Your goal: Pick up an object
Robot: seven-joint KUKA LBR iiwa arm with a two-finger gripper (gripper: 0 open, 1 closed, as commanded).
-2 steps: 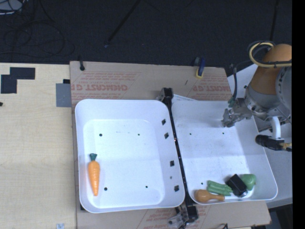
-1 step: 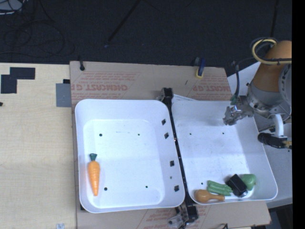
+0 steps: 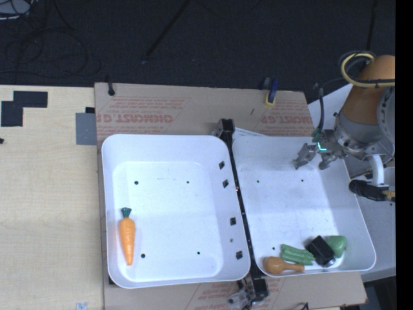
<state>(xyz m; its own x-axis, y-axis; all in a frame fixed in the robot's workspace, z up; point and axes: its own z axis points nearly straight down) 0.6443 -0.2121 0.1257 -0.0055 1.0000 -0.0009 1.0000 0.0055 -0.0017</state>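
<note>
Camera view looks down at a slant on two shallow white plastic bins set side by side on a sheet of brown printed cardboard (image 3: 193, 112). A black divider strip (image 3: 236, 202) runs between the bins and serves as the landmark for all positions below.

Left of the divider strip, the left bin (image 3: 161, 148) holds one item: an orange toy carrot with a dark green top (image 3: 127, 235). It lies lengthwise near the bin's far-left wall, well apart from the strip, with its green top pointing to the upper part of the view.

Right of the divider strip, the right bin (image 3: 284, 205) holds a cluster of items in its lower right corner, well apart from the strip. The cluster consists of a tan pear-shaped toy (image 3: 281, 265), a green elongated toy vegetable (image 3: 296, 254), a black rectangular block (image 3: 321, 250) and a light green rounded piece (image 3: 337, 243). The black block touches the green vegetable and partly overlaps the light green piece.

Grey two-finger gripper (image 3: 312, 157) sits over the upper right area of the right bin, well apart from the strip and from the cluster. Its two fingers are spread apart with nothing between them. The grey arm with its orange band (image 3: 369, 99) enters from beyond the right bin's outer wall.
</note>
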